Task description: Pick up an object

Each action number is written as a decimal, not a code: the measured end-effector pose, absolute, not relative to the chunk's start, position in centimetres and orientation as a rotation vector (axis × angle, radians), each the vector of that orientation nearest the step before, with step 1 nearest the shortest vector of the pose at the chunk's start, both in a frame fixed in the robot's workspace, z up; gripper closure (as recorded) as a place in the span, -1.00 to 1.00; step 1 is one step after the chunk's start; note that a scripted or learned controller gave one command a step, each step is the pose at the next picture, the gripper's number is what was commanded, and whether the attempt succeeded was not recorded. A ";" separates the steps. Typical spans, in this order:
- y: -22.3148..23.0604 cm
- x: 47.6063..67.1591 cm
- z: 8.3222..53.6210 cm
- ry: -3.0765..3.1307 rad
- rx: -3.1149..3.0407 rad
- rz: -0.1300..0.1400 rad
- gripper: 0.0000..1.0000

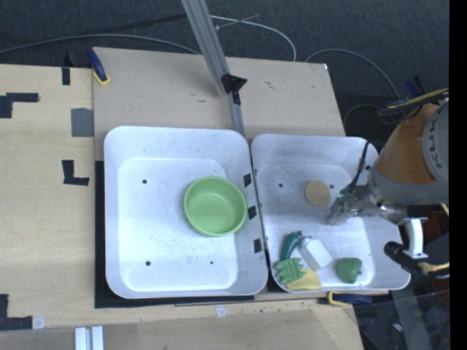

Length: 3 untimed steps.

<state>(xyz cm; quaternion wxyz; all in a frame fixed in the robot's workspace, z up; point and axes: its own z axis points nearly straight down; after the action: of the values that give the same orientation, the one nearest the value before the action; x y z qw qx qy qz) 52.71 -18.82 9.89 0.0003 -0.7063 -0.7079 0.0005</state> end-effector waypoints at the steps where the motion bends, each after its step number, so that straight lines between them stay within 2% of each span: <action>1: -18.6 53.4 16.0 -2.227 -2.222 -0.003 1.00; 2: -17.8 53.8 21.9 -2.228 -2.222 -0.004 1.00; 3: -18.5 53.3 26.8 -2.226 -2.223 -0.002 1.00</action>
<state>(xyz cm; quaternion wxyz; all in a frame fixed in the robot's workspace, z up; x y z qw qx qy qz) 53.27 -18.55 26.84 -0.0024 -0.7067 -0.7075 -0.0007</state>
